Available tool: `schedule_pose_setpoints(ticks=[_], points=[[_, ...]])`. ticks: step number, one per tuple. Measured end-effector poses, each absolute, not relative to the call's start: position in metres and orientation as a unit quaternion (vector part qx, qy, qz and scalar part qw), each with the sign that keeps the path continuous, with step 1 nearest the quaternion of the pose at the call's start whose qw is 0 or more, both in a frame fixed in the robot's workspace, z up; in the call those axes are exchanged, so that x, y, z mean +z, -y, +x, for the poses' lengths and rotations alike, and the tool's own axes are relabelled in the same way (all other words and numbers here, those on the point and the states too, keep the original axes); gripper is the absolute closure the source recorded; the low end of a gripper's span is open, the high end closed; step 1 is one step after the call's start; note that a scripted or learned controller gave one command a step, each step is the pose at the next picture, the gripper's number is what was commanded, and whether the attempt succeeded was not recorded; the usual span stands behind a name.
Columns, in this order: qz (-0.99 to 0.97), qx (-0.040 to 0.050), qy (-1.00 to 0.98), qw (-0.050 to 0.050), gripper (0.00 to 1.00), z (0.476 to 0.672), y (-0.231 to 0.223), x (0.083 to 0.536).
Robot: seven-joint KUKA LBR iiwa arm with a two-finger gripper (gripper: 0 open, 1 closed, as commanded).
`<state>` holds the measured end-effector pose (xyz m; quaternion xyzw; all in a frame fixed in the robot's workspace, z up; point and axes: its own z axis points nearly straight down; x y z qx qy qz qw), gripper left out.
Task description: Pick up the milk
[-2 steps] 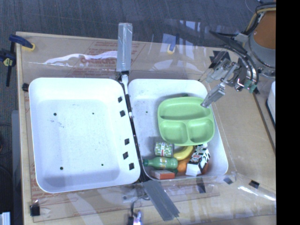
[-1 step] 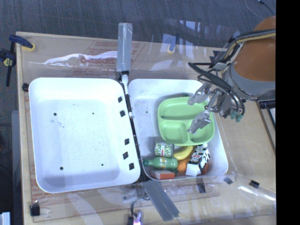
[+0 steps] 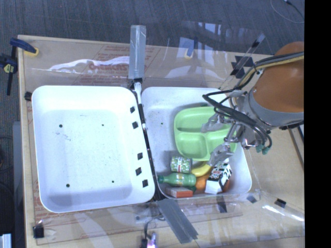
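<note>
The milk point(image 3: 219, 177) is a small white carton with black patches, lying in the near right corner of the right bin point(image 3: 158, 112). It rests beside an orange and a banana. My gripper point(image 3: 217, 137) hangs over the right edge of the green divided plate point(image 3: 194, 133), just behind the milk and apart from it. Its fingers point(image 3: 222, 151) stand open, with only the plate showing below the gap. The nearer finger is close above the top of the carton.
Along the right bin's near wall lie a green bottle point(image 3: 177, 179), a green can point(image 3: 181, 164), a banana point(image 3: 201, 170), an orange point(image 3: 200, 182) and a red box point(image 3: 180, 192). The left bin point(image 3: 83, 149) stands beside it. Cables trail from the wrist.
</note>
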<state>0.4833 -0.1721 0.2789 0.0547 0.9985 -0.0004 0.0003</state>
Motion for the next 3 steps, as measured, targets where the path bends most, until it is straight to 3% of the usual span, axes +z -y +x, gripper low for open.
schedule_pose_setpoints(ticks=[1,2,3], points=[[-0.053,-0.0008,-0.999,0.001,0.00,0.500,0.210,0.273],[-0.100,0.0004,-0.995,0.000,0.00,0.579,0.179,0.188],[-0.248,-0.0012,-0.969,0.002,0.00,0.588,0.210,0.337]])
